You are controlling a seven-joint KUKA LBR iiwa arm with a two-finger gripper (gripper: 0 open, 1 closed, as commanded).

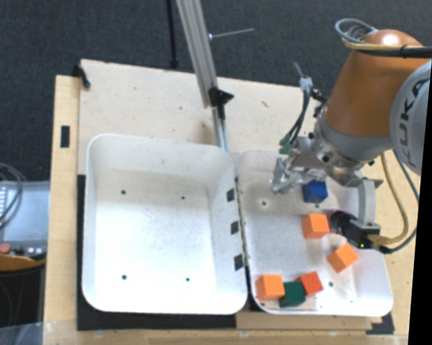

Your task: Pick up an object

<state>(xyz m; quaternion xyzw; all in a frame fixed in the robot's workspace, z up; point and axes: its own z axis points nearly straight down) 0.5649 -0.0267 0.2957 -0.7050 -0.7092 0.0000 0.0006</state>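
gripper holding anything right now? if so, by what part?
Cannot be told. The gripper hangs low in the right bin, beside the blue block; nothing visibly sits in it.

From my station I saw the arm reach in from the right, its broad orange band uppermost and the grey link with dark lettering running off the right edge. The wrist pointed down and to the left. Below it hung the metal gripper, low and tilted slightly left. A green cable ran down along the wrist's left side, and a black unit showing a small green light jutted out on the lower right.
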